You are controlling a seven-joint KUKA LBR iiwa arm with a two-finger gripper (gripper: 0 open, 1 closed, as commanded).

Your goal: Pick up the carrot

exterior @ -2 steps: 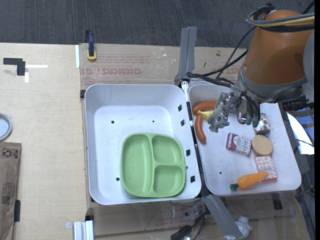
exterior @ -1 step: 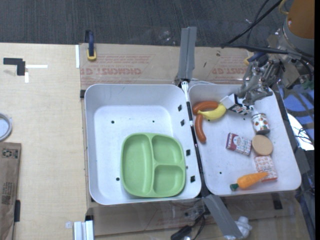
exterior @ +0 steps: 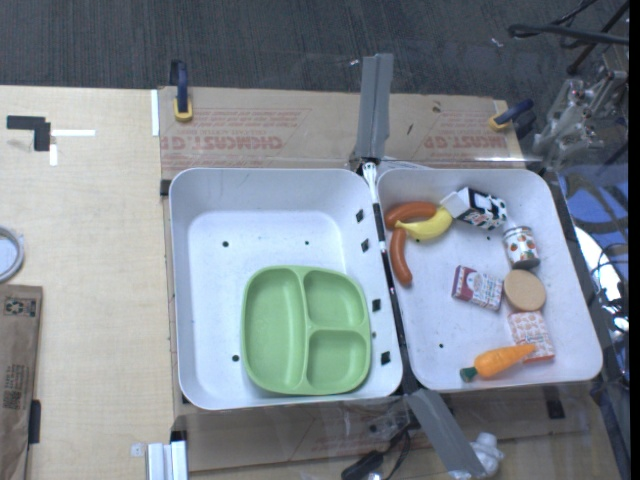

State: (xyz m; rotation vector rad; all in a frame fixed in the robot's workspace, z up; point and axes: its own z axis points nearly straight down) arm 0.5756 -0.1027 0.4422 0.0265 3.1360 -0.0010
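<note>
The orange carrot with a green stub end lies at the front of the right bin, close to its near rim, pointing left-right. A pink packet touches it on its far right side. A blurred grey metal assembly that looks like my gripper hangs past the right bin's far right corner, well away from the carrot.
The right bin also holds two red sausages, a banana, a black-and-white carton, a small can, a red box and a tan disc. A green divided plate sits in the left bin.
</note>
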